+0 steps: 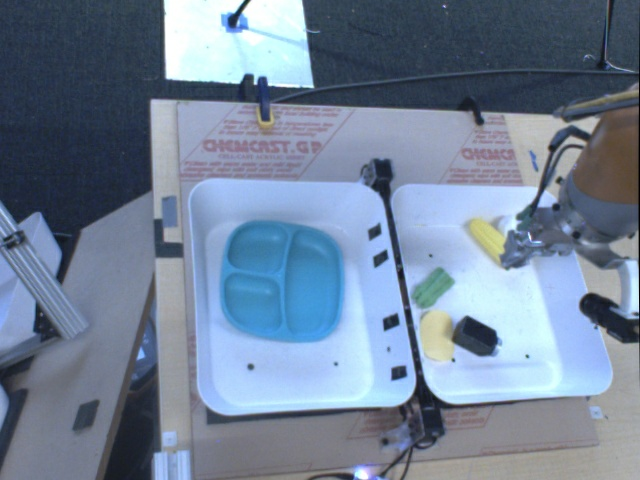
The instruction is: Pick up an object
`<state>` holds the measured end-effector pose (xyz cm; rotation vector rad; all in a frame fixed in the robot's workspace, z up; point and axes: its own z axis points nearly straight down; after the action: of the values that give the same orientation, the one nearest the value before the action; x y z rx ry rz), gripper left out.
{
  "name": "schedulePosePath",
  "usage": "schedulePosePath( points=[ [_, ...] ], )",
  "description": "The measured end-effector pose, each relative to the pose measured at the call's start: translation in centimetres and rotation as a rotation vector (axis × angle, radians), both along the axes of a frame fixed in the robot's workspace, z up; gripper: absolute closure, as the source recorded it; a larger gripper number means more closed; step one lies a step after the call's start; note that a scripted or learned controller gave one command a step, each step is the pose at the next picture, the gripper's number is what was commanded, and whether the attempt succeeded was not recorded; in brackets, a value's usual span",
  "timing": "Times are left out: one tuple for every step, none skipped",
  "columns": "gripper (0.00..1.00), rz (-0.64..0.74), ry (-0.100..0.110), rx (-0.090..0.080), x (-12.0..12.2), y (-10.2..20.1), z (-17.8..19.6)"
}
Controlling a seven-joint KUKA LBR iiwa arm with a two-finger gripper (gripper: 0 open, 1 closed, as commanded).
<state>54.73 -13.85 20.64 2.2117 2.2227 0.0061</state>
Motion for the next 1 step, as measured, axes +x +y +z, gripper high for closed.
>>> schedulePosePath(
  points=[
    [1.0,0.001,0.002,0.0,0.14,-0.01,3.18]
  ],
)
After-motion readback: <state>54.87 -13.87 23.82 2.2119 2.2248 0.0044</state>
